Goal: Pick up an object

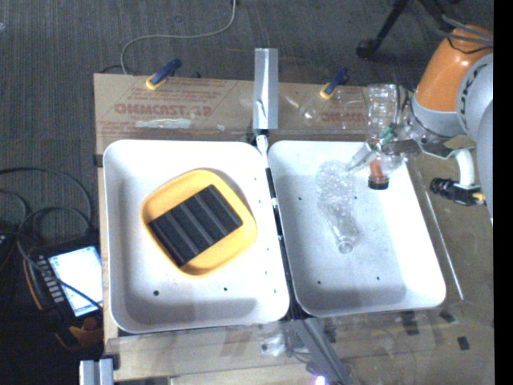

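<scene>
**Gripper over the right bin's far corner**

Camera view: the gripper [377,171] hangs above the right bin [417,283]; grip state cannot be told. 1 clear plastic bottle [337,203] lies just beside it. The yellow-rimmed black tray [199,220] sits in the left bin [128,295].

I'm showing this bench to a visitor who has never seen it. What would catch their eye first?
Most likely the yellow tray with its black ribbed insert, lying at a slant in the middle of the left bin. Next comes the orange and grey arm at the upper right, its hand over the far edge of the right bin. A clear plastic bottle lies in that bin, easy to miss.
</scene>
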Robot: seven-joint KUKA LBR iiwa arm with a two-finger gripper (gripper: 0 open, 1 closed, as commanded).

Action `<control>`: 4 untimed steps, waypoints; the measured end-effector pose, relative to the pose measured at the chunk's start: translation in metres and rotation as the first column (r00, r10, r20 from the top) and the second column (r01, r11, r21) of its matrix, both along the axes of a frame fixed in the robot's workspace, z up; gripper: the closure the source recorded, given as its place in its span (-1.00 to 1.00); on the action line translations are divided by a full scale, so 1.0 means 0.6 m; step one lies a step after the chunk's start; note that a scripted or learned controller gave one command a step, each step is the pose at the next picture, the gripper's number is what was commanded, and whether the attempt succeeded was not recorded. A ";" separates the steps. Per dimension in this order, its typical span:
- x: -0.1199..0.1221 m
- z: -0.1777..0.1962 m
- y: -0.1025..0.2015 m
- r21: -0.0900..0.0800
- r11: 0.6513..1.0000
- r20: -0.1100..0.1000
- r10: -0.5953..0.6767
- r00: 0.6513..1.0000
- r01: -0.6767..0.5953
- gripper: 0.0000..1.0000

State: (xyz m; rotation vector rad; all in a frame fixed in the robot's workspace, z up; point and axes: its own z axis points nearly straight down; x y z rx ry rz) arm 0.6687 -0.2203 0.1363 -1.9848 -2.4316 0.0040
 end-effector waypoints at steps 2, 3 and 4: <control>0.006 -0.057 0.029 0.007 0.981 0.001 0.196 0.981 -0.196 -1.00; 0.003 -0.047 0.032 0.012 0.980 -0.008 0.196 0.980 -0.196 1.00; -0.001 0.085 0.102 0.002 0.970 0.005 0.242 0.970 -0.242 1.00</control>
